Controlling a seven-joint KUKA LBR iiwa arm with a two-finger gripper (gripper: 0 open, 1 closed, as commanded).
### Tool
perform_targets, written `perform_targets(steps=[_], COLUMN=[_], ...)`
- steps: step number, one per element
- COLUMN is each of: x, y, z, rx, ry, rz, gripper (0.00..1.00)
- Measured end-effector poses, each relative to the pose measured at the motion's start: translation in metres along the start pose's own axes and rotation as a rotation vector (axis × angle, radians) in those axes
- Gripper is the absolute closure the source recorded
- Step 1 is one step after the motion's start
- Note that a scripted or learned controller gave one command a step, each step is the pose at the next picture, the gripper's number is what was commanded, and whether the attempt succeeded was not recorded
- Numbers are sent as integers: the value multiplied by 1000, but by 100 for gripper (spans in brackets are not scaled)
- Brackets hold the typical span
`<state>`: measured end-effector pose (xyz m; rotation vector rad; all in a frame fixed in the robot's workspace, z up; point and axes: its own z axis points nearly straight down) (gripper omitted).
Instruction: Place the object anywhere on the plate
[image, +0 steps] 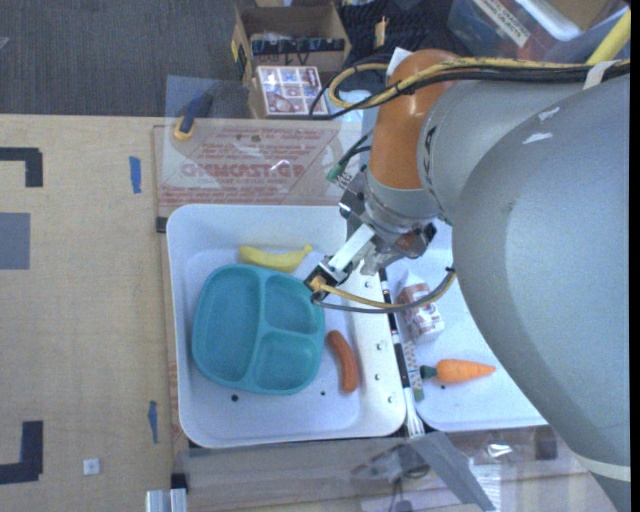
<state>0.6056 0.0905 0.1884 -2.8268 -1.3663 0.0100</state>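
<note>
A teal divided plate (255, 330) lies in the left bin (200, 240). A yellow banana (272, 257) rests just above the plate's upper edge. Beside the plate's right rim lies an orange-brown sausage (344, 360). The right bin (480, 405) holds a carrot (462, 371) and a small red-and-white can (421, 309). My gripper (388, 250) hangs under the orange-banded wrist over the divide between the bins, just above the can and right of the plate. Nothing shows between it and the plate.
A clear plastic sheet with red lettering (245, 170) lies behind the left bin, beside a cardboard box (290, 45). The large grey arm covers most of the right bin. Brown bench surface stretches to the left.
</note>
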Motion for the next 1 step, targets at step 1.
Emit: perform_targets(steps=[1], x=[4], y=[-56], z=[-1], rx=[1], ry=[-1], rz=[40], gripper=[100])
